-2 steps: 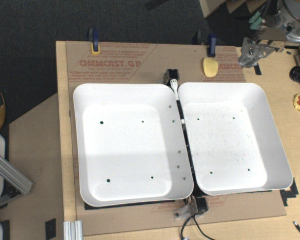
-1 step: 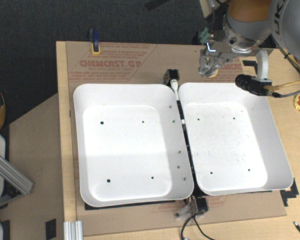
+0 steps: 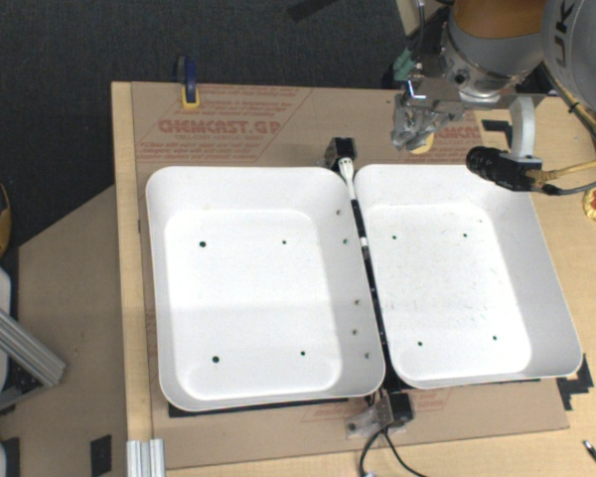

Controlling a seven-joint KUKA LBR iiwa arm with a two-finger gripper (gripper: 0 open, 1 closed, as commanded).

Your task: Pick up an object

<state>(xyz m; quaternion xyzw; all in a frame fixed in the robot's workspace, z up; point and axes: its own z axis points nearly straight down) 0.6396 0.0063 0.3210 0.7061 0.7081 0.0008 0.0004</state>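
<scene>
My gripper [image 3: 415, 135] hangs above the far edge of the right bin [image 3: 536, 266], over the cardboard behind it, below the orange-banded wrist [image 3: 497, 8]. A small pale cream bit [image 3: 425, 144] shows right at the gripper's tip. It is too small to tell whether this is a held object or part of the gripper. The left bin [image 3: 169, 266] lies beside the right one, and both show plain white floors with a few black dots.
The bins rest on a cardboard sheet [image 3: 238, 117] with red lettering. A black clamp [image 3: 340, 151] sits at the far end of the seam between the bins. A black fitting with a cable [image 3: 505, 169] juts out at the right bin's far edge. A blue-and-yellow clip [image 3: 188, 79] stands at the back left.
</scene>
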